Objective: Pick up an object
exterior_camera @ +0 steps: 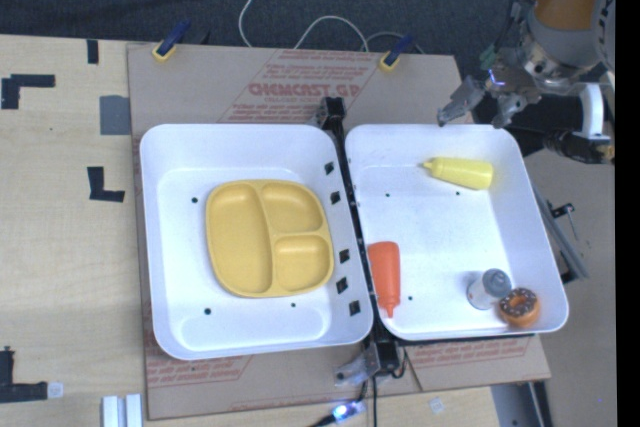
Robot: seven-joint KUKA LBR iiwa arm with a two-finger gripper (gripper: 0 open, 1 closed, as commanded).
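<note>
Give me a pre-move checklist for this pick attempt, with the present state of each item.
1. Gripper carries nothing: ok; it hangs above the right bin's far rim.
2. Targets present in right bin: ok; yellow bottle, orange bottle, grey cap-like piece, donut.
3. Yellow bottle free of neighbours: ok.
4. Grey piece and donut apart: not ok.
5. Finger opening: cannot tell.

A yellow divided plate (269,237) lies in the white left bin (160,165); the white right bin (530,205) holds a yellow bottle (460,172), an orange bottle (385,276) and a sprinkled brown doughnut (520,306).
</note>
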